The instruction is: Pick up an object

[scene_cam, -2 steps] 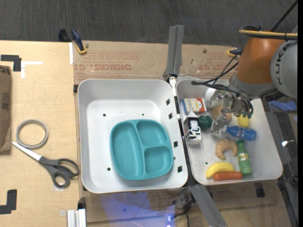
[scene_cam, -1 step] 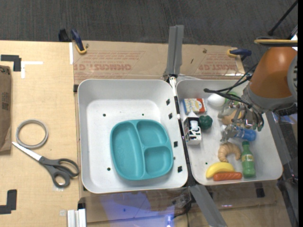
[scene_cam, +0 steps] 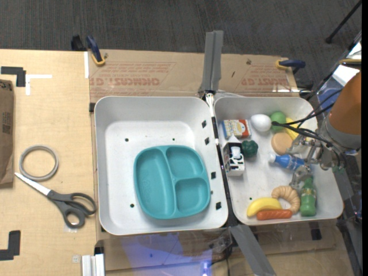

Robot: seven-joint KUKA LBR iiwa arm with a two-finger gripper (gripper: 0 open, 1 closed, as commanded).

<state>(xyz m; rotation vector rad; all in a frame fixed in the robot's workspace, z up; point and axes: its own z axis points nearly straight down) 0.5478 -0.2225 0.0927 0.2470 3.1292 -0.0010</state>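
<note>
Gripper (scene_cam: 303,164) low over right bin (scene_cam: 328,214), near its right wall; cannot tell how the jaws stand. Blue object (scene_cam: 286,161) just left of it, green bottle (scene_cam: 308,198) and croissant (scene_cam: 287,196) below. Carton (scene_cam: 234,157) with black-white print, unreadable, at left wall. Teal divided plate (scene_cam: 172,181) in left bin (scene_cam: 109,154). Cardboard (scene_cam: 138,76) behind bins shows mirrored lettering, unreadable.
</note>
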